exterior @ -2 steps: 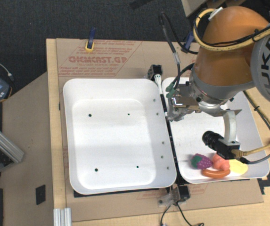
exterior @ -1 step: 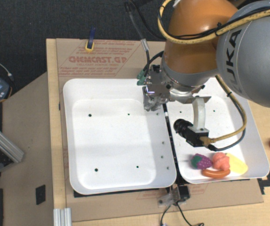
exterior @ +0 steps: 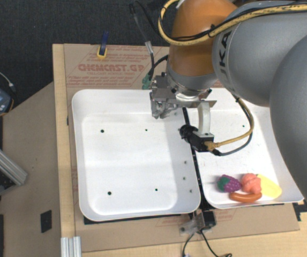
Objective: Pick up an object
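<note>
Small toy foods lie together in the front corner of the right bin: a purple grape bunch, an orange-red piece, a yellow piece and an orange sausage-shaped piece. My gripper hangs over the far end of the divide between the two bins, well behind the toys. Its two fingers stand apart, open, with nothing between them. The big grey arm hides much of the right bin.
The left bin is a shallow white tray with a few small black dots. Both bins rest on a cardboard sheet. A black and yellow cable loops off the wrist over the right bin.
</note>
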Robot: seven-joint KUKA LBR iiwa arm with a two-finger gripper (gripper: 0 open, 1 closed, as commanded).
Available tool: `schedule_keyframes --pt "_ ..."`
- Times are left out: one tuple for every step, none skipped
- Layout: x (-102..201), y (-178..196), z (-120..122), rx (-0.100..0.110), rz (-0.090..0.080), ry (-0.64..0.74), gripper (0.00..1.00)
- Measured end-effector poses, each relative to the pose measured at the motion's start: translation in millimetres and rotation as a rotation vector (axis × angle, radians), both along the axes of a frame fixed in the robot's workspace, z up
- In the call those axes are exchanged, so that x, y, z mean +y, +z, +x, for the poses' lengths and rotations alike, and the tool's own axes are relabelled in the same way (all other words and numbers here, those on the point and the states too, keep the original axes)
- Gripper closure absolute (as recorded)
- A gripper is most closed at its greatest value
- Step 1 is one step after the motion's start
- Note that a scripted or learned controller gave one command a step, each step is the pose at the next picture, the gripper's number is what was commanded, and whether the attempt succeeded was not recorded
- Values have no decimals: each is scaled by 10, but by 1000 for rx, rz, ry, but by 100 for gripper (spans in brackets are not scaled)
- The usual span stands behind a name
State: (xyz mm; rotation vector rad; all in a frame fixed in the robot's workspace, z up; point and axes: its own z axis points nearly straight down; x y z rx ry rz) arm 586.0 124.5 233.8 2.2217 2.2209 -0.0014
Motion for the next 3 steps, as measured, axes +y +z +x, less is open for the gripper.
schedule_keyframes --pt "27 714 -45 -8 2 2 100" --pt "191 532 -131 4 1 3 100" --pt "436 438 184 -4 1 3 100"
